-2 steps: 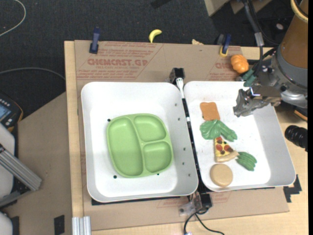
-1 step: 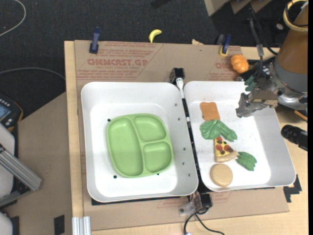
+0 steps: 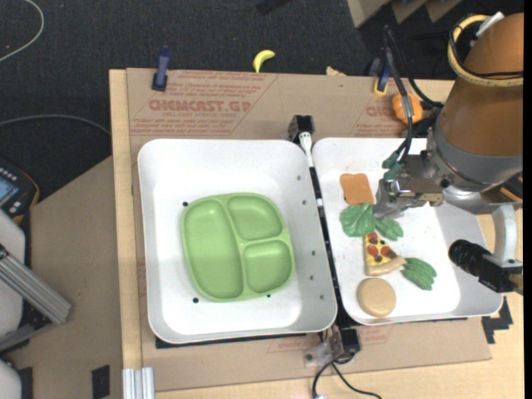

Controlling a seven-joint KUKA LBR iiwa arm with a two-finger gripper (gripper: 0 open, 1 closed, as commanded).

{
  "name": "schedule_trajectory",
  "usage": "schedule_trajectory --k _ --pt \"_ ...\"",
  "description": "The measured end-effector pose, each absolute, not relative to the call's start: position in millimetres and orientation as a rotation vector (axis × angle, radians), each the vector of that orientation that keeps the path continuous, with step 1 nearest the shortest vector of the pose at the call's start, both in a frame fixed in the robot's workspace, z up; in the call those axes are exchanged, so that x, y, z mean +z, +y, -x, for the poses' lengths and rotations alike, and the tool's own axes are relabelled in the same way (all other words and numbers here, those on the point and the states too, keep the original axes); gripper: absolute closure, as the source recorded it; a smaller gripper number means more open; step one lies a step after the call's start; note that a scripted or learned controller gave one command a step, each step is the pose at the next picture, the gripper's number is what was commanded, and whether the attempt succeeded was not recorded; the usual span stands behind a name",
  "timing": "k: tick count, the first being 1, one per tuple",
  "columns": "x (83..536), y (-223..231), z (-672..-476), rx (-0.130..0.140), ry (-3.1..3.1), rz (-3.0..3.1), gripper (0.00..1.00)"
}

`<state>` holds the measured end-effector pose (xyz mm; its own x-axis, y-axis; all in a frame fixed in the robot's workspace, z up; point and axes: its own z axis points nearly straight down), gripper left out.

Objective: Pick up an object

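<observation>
Gripper (image 3: pixel 391 204) at right of frame, low in right bin (image 3: pixel 474 306), over green leafy toy (image 3: pixel 366 219), finger state hidden, pizza slice (image 3: pixel 380 254) just below, green divided plate (image 3: pixel 237 245) in left bin (image 3: pixel 166 189)

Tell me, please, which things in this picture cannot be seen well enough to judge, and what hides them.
- Gripper, camera view: its fingertips sit low over the green leafy toy; the arm's wrist covers them, so open or shut is unclear.
- Green leafy toy: partly under the gripper; contact cannot be judged.
- Right bin: its far right side is covered by the arm and black hardware.
- Small orange object behind the bin: partly behind cables, too small to identify.
</observation>
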<state>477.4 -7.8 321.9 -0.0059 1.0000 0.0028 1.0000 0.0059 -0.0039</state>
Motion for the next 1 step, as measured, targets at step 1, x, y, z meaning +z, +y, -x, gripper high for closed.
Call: schedule_trajectory --k 1 --pt "375.6 36.3 -480.0 -0.010 -2.231 2.218 1.00"
